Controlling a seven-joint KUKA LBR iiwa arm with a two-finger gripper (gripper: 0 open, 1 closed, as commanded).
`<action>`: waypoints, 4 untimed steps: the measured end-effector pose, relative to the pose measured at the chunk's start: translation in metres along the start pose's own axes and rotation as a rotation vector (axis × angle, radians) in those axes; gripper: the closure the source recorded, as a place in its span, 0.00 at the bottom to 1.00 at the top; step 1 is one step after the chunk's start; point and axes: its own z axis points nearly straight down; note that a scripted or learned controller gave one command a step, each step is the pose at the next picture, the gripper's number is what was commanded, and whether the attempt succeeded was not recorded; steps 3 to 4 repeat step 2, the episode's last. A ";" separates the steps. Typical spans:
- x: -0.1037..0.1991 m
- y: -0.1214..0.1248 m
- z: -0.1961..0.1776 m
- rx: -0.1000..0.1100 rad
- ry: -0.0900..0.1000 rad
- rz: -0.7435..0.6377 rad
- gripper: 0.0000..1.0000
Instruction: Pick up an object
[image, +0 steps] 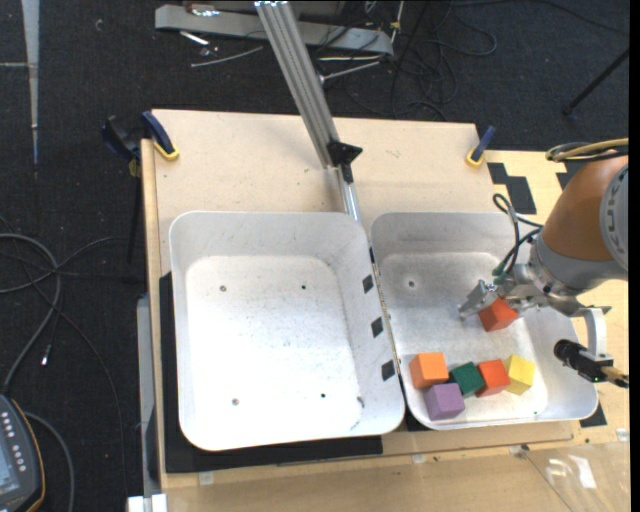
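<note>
The arm (590, 225) is a thick, rounded body with a broad orange band, glossy where light catches it, above a smooth grey wrist section. Black cables loop along its upper side toward the wrist. The end effector (487, 298) is a small cluster of light grey metal parts with slim fingers. A pale bracket with a black cylindrical fitting hangs beside the wrist.
</note>
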 end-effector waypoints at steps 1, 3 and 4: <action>-0.002 -0.002 -0.010 0.002 -0.001 0.001 1.00; 0.093 -0.040 -0.107 -0.002 0.003 -0.003 1.00; 0.093 -0.040 -0.107 -0.002 0.003 -0.003 1.00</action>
